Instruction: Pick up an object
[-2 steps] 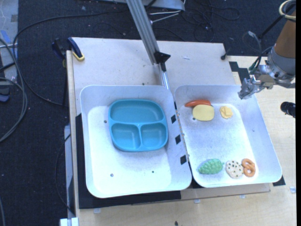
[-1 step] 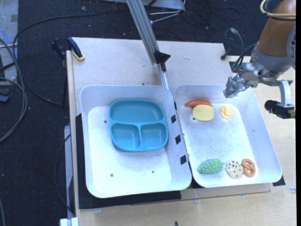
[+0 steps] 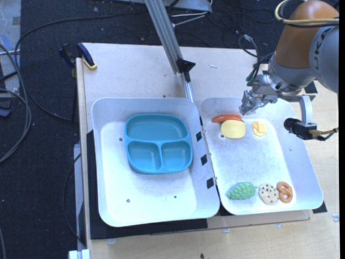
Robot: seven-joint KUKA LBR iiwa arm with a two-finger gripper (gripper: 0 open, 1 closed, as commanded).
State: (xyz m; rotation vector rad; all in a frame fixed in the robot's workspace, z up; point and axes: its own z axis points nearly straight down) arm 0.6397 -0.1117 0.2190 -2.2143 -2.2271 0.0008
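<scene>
In the right bin [image 3: 299,169] lie a yellow rounded food piece [image 3: 233,129], a red-orange sausage-shaped piece [image 3: 226,118] just behind it, and a small yellow piece [image 3: 259,128] to their right. Near the bin's front edge sit a green bumpy piece [image 3: 241,191], a speckled cookie [image 3: 267,193] and a brown pretzel [image 3: 284,191]. My gripper [image 3: 248,108] hangs over the bin's back edge, just above and to the right of the red piece. Nothing shows between its fingers.
The left bin [image 3: 108,166] holds a blue divided tray [image 3: 159,143]. A slanted metal pole [image 3: 167,34] crosses the back of the bench down to the gap between the bins. The arm's grey and orange body [image 3: 304,36] fills the upper right.
</scene>
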